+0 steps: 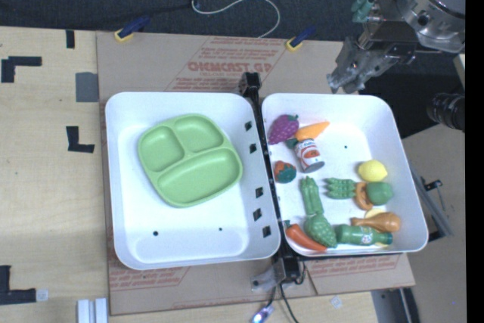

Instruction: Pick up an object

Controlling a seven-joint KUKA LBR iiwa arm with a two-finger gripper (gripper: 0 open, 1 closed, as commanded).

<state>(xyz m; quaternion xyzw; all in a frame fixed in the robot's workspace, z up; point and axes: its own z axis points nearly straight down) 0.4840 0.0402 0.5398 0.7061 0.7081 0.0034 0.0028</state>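
Gripper (346, 79) hangs above worktop (45, 163) at 1 o'clock, just past far rim of right bin (393, 125). Jaws hold nothing; how far apart they stand, cannot tell.

Right bin holds toy food: purple grapes (283, 128) and carrot (312, 130) at 11 o'clock, can (308, 154) just beside them, lemon (372, 171) at 3 o'clock, green bottle (364, 236) at 5 o'clock.

Left bin (121, 185) carries green divided plate (190, 159).

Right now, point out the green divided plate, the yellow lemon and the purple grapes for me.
green divided plate (190, 160), camera view, on the ridge between its compartments.
yellow lemon (372, 170), camera view, on the middle of the fruit.
purple grapes (283, 128), camera view, on the centre of the bunch.
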